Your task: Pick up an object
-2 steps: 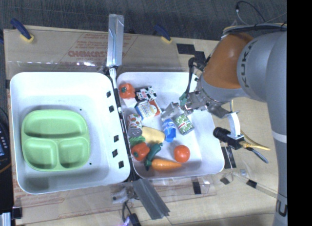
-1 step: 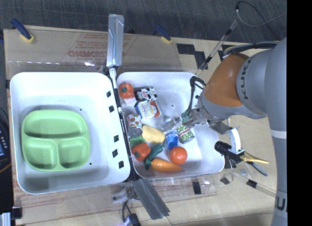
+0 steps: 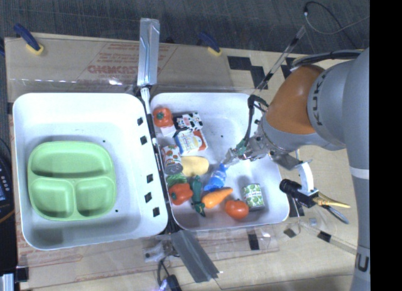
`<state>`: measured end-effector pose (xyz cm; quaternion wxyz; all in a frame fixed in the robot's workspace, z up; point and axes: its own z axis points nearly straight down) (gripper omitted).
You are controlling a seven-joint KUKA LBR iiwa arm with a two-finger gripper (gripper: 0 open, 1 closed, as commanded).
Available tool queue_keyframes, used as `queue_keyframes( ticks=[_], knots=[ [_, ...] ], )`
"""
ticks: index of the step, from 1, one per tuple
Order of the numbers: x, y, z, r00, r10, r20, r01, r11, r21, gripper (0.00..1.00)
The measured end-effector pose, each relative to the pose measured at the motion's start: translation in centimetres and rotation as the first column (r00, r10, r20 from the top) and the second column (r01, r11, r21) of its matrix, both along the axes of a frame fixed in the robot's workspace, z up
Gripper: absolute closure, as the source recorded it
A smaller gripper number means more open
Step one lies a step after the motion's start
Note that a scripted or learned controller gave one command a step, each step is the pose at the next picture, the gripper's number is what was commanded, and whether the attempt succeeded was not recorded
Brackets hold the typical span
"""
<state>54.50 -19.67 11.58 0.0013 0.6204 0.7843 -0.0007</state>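
Pincer point(image 3: 233, 153) is seen low over the blue bottle point(image 3: 217, 176); its state cannot be told; a centred, vertical descent is advised.

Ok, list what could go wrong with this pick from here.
1. The gripper sits low in the right bin, just above the blue bottle, which lies tilted against the carrot and the yellow item. A grasp there could slip or drag neighbours along.
2. The objects are packed tightly, so the fingers may hit two at once, such as the bottle and the green can.
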Motion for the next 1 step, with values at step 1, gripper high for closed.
queue_keyframes(
  ticks=[1],
  knots=[
    [-4.43,-0.30,10.63,0.951,-0.310,-0.004,0.310,0.951,0.001,1.00]
  ],
)
